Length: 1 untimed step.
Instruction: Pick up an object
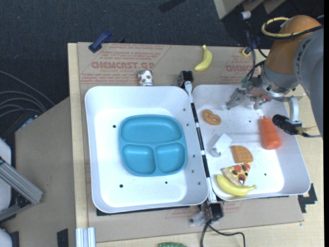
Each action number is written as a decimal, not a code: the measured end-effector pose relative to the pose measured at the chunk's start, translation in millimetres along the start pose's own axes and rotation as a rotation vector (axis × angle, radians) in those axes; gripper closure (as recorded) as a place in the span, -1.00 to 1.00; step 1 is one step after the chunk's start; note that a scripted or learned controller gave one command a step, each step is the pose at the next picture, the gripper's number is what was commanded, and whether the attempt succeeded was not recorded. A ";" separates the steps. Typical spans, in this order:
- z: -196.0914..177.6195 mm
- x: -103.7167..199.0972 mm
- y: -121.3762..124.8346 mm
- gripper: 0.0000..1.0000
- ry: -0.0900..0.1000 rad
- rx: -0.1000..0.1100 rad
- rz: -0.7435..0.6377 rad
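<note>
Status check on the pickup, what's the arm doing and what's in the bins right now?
Pincer open, over right bin's far edge, holding nothing. Nearest: pretzel, orange bottle. Nothing blocking them.

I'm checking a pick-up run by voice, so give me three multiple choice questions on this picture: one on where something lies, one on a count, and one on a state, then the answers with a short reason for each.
1. Where does the blue divided tray lie?
A. In the left bin
B. In the right bin
C. On the cardboard behind the bins

2. How many bananas are in view?
A. One
B. Two
C. Four

3. What is the state of the end effector?
A. It holds the orange cylinder above the bin
B. It grips the pretzel
C. It hovers at the back of the right bin with nothing between its fingers

Answers:
1 A: the tray sits in the middle of the left bin.
2 B: one banana lies in the right bin at the front, another banana lies on the cardboard behind the bins.
3 C: the orange cylinder and the pretzel both lie on the bin floor, apart from the end effector.
</note>
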State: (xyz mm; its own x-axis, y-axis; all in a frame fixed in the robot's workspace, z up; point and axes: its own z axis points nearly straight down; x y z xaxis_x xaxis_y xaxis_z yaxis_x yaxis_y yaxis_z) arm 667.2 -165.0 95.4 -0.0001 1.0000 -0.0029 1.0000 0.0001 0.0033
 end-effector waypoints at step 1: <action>10.6 26.3 -0.8 -1.00 0.004 0.006 -0.001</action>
State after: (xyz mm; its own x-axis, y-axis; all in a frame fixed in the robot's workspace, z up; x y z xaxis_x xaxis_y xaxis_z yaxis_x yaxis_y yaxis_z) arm 666.4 -138.7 84.7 -0.0010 1.0000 0.0014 1.0000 0.0010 -0.0025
